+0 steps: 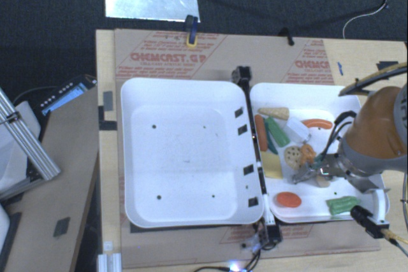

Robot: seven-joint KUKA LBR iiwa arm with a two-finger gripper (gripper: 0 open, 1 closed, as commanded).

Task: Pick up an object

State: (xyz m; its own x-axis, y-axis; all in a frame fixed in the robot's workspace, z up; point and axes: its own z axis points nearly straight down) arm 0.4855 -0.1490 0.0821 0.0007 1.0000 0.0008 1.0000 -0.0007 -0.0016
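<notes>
Two shallow white bins sit side by side on a worktop (pixel 166 51) covered with printed cardboard. The left bin (pixel 185 150) is on the viewer's left; the right bin (pixel 299 95) holds a scatter of small toy foods. Among them are an orange carrot-like stick (pixel 261 132), a green stick (pixel 276 132), a beige wedge (pixel 274 113), a yellow slab (pixel 273 166), a round perforated biscuit (pixel 292 154), a red disc (pixel 289 200) near the front wall, and a green lumpy piece (pixel 342 204) at the front right. A grey and orange arm (pixel 376 134) reaches in from the right, and its hand (pixel 310 172) is low in the right bin, just beside the biscuit. Whether the hand is released or clenched cannot be told; nothing is clearly seen within it. The biscuit, the likely target, looks light, rigid and smooth, probably plastic, so it may slip. Judging from its shape, pinching across its opposite edges seems the safest hold.
</notes>
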